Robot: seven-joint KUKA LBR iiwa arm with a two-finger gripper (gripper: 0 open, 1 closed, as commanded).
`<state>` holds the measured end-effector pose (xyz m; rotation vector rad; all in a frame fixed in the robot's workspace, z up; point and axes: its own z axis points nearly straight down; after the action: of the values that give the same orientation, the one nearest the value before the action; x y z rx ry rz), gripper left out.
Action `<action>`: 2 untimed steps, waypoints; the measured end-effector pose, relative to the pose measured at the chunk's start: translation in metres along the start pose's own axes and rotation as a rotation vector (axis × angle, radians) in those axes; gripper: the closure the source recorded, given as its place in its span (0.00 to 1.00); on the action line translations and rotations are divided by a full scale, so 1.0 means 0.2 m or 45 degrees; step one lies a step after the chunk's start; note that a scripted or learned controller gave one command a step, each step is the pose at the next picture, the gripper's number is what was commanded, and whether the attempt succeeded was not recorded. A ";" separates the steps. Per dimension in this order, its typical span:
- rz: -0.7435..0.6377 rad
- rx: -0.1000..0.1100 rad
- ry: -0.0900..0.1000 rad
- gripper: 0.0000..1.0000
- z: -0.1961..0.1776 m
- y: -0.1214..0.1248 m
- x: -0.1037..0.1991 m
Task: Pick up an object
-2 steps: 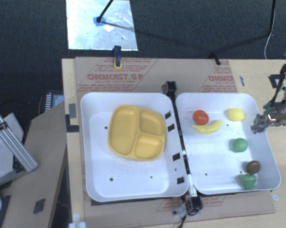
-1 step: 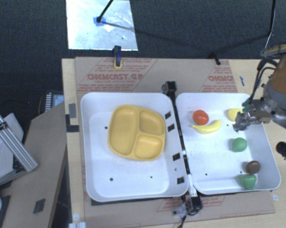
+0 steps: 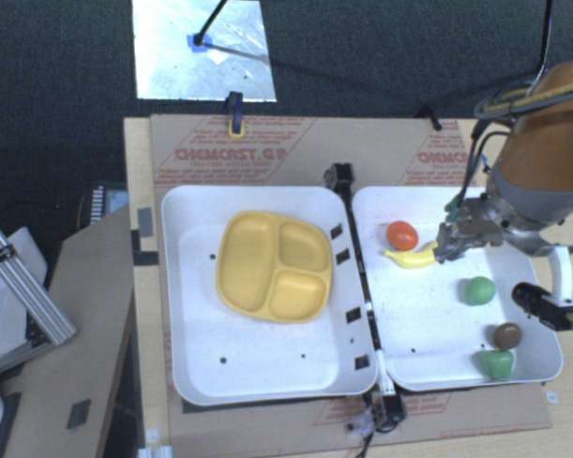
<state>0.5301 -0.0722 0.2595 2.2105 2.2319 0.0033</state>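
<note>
The arm (image 3: pixel 537 158) runs off the frame's right edge, its upper links cut from sight. The tool (image 3: pixel 447 249) sits low over the right bin (image 3: pixel 432 368), its fingers too dark and small to tell apart, and it covers the right end of the yellow banana (image 3: pixel 407 259), so contact cannot be judged. At the bin's near corner, a brown ball (image 3: pixel 506 335) overlaps the top of a green object (image 3: pixel 498 362). The bench (image 3: pixel 144 181) is cropped at the bottom. Aluminium framing (image 3: pixel 21 289) exits left.
</note>
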 end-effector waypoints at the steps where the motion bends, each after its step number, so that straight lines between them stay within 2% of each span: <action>1: 0.000 0.001 0.001 1.00 0.08 0.01 0.22; 2: 0.000 0.002 0.001 1.00 0.16 0.01 0.47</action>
<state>0.5305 0.0213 0.2284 2.2114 2.2333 0.0020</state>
